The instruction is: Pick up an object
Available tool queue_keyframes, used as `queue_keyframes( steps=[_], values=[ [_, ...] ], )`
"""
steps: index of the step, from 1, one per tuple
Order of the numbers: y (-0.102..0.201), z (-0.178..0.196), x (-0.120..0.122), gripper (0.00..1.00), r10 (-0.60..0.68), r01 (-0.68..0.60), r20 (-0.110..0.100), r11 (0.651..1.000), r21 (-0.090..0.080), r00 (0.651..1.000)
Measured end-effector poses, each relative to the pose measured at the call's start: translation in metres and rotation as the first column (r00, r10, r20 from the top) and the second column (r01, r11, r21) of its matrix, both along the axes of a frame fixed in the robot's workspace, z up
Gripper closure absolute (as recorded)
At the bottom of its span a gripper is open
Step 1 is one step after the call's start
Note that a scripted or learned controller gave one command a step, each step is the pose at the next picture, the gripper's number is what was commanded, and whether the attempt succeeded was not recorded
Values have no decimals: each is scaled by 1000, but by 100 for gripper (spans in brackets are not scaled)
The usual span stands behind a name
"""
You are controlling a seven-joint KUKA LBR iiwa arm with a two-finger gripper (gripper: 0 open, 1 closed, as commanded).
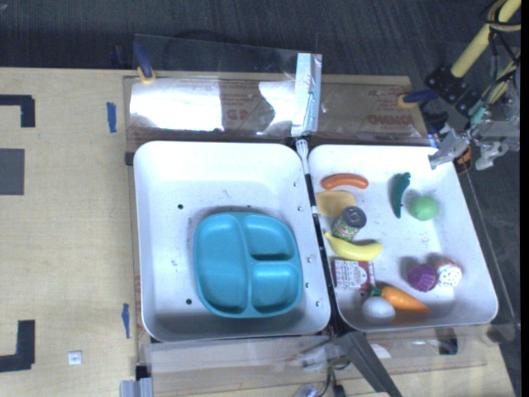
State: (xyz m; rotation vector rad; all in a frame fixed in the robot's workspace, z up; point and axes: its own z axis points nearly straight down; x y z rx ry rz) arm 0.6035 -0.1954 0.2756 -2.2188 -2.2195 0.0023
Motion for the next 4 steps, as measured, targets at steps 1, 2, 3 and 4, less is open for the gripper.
queue_keyframes(
  steps=[1, 2, 3, 4],
  values=[
    [8, -119, 25, 0, 97, -97, -4, 995, 2, 995],
    [-3, -180, 28, 0, 219, -219, 6, 976, -2, 976],
    [5, -190, -3, 0, 255, -255, 5, 967, -1, 967],
    [4, -178, -1, 100, 253, -253, 11, 968, -4, 968]
  ],
)
